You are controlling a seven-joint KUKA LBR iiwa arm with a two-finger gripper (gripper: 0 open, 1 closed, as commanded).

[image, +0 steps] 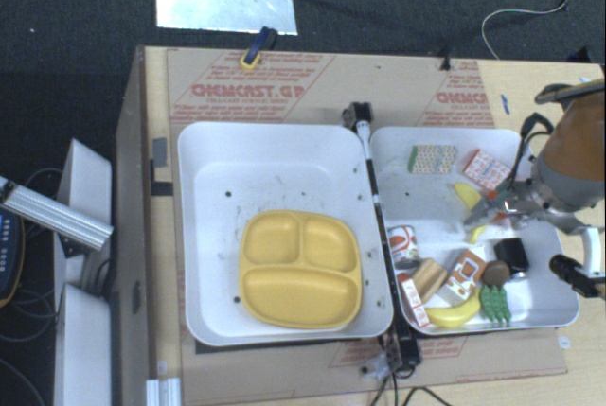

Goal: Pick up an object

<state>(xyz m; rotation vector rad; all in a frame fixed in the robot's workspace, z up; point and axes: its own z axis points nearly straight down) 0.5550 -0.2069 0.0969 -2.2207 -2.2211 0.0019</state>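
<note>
A small yellow curved piece (pixel 468 196) lay in the right white bin (pixel 540 314), toward its far right side, with a second yellow scrap (pixel 478 231) just below it. The hand (pixel 500 205) was at the first piece, metal parts touching or nearly so; whether it was clenched or released could not be told. Judgement: a sound pick called for centring over one piece alone, clear of the patterned red-and-white packet (pixel 487 169) and black block (pixel 511 254) nearby. The yellow divided plate (pixel 301 268) occupied the left white bin (pixel 218 158) on the table (pixel 284 87).
</note>
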